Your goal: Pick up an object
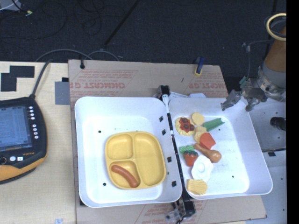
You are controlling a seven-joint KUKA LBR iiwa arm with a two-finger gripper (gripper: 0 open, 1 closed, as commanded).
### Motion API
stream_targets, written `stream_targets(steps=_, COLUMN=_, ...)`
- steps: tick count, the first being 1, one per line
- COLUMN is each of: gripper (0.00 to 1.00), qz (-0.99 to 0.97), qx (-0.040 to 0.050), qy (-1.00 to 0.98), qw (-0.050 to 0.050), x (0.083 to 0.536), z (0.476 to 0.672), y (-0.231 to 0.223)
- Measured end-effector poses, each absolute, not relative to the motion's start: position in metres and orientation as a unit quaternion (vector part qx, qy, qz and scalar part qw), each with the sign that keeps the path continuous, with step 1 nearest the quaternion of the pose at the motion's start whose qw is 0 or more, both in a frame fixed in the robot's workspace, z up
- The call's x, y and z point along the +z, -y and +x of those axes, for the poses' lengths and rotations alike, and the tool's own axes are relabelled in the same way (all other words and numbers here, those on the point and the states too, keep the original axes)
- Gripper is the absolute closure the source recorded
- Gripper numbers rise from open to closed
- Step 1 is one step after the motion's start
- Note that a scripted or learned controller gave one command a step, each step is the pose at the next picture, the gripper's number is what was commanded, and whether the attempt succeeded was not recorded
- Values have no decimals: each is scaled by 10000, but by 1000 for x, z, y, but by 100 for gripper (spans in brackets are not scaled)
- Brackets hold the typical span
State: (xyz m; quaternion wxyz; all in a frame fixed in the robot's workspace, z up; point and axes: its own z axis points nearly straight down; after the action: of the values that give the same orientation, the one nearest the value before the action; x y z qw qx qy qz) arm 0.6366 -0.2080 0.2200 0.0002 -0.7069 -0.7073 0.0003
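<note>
Where view runs nearest: crinkle chip at near-left corner of right bin, fried egg just behind. Next: strawberry, drumstick, red wedge, small pizza, green piece, all loose on bin floor. Left bin: yellow divided tray with sausage in near compartment. Farther: gripper above right bin's far-right rim, fingers spread apart, holding nothing. Handheld controller at far left.

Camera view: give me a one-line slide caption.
Open gripper hovers at the right bin's far edge above toy food; a sausage lies in the left bin's yellow tray.
</note>
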Motion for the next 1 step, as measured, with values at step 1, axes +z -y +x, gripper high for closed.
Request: stream_targets(steps=1, gripper=0, qz=-7054, qx=-48, qy=7088, qw=-71, x=493, z=645, y=147)
